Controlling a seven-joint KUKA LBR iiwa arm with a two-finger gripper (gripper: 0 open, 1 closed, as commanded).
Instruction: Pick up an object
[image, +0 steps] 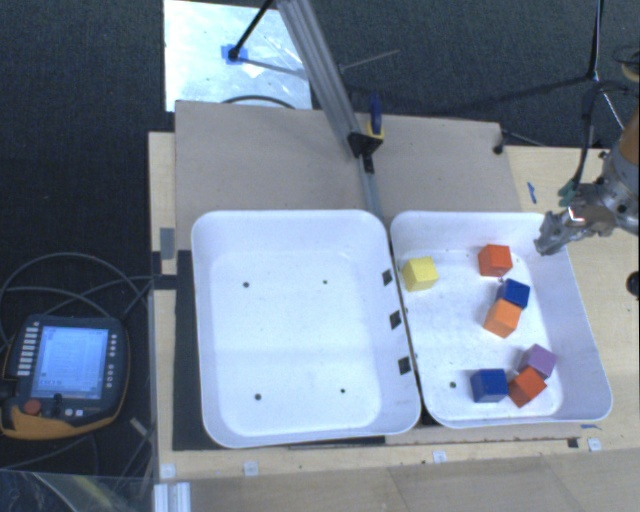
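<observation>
A: Camera view, item 1: the table (440, 170), carrying 2 shallow white bins side by side. Contents?

B: Left bin (215, 300): nothing to list beyond its dark floor marks. Right bin (585, 345): 7 blocks. A yellow block (420, 273) sits alone near the divider. An orange-red block (494, 260) lies toward the far edge. A small blue block (515, 293) touches an orange block (503, 317) just below it. At the near side, a blue block (489, 385), a red-orange block (527, 386) and a purple block (539, 360) are bunched, the purple resting against the red-orange one.

A: Item 2: the arm.

B: Reaching in from the right. The end effector (553, 237) hangs over the far right rim of the right bin, near the orange-red block but apart from it. Nothing is between its tips. Whether they stand wide or narrow, I cannot tell; the detail is too small.

A: Step in hand?

B: By my judgement, the approach: no block is raised, all 7 rest on the bin floor. Nothing is picked yet.

A: Requirement for the next move?

B: Likely a shift inward over 1 block, then a descent straddling it. The orange-red block is nearest and stands free on all sides, as does the yellow. The touching pairs leave less room beside them for a fingertip.
</observation>
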